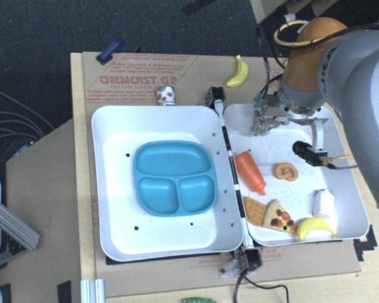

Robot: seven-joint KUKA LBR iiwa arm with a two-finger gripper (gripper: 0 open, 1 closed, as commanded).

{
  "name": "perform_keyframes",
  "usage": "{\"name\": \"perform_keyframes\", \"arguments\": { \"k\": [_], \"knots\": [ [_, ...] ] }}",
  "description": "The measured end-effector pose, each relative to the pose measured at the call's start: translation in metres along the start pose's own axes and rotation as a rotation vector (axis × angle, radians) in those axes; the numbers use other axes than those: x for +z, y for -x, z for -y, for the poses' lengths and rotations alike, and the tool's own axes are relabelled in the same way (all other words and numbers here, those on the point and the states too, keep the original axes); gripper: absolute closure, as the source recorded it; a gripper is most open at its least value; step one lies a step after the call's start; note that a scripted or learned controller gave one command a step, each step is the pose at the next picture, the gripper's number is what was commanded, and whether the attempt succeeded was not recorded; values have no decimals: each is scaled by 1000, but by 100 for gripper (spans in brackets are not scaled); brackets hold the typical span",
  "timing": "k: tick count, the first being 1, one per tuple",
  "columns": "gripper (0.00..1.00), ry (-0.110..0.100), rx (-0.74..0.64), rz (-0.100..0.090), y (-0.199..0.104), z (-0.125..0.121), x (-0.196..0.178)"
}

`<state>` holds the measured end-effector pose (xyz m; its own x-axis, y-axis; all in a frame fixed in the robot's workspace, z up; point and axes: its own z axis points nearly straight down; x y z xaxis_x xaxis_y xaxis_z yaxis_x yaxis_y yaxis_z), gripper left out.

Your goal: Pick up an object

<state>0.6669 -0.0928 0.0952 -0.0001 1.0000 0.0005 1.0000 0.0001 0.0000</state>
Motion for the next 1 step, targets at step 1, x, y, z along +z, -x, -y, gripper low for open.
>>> {"name": "perform_keyframes", "arguments": {
  "k": [1],
  "knots": [
    [100,2,0,0,0,-1,-10]
  ]
}}
